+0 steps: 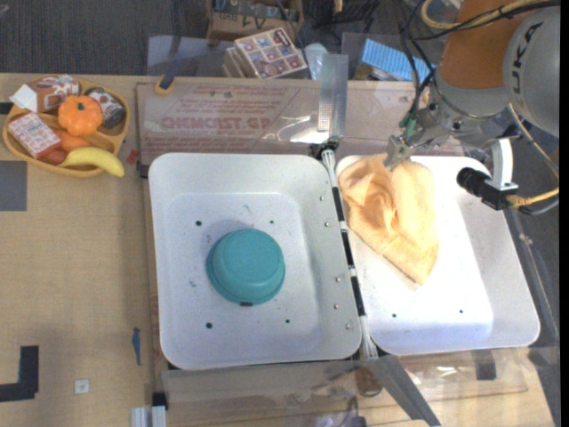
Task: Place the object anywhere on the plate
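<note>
Inspection finds the orange cloth (396,216) hanging from the jaws (397,152) over the right bin (480,310), its top corner pinched between closed fingers and its lower folds draped toward the bin floor (whether they touch the floor cannot be told). The teal plate (246,266) sits upside up in the left bin (178,327), well apart from the cloth and bearing nothing. Judgement: the grasp looks made and the lift begun; the carry across the divider between the bins and the release over the plate remain. The fruit basket (62,132) on the bench is not involved.
</note>
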